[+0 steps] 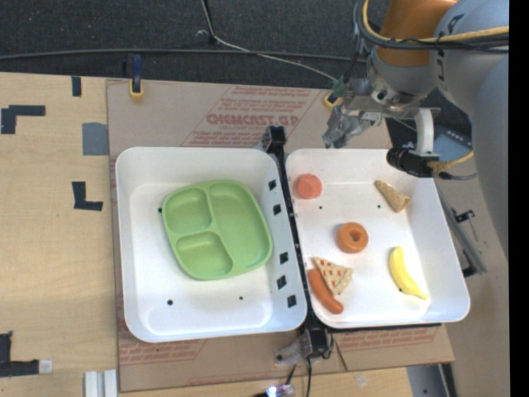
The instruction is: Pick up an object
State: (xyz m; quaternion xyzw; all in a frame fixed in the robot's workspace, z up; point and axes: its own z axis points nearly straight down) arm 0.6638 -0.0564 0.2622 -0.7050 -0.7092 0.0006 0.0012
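The right bin (442,222) holds several toy foods. A round orange-red fruit (307,186) lies at its back left and a tan bread wedge (392,194) at the back right. An orange donut (353,237) sits in the middle, with a yellow banana (406,273) at the front right. At the front left, a pizza slice (333,275) lies beside a red sausage (324,292). My gripper (340,135) hangs above the bin's back edge, behind and to the right of the fruit. It is open and nothing is between its fingers.
In the left bin (136,222) lies a green divided plate (216,228). A black divider (281,222) runs between the bins. The arm's grey body and orange band (421,7) lean in over the back right corner.
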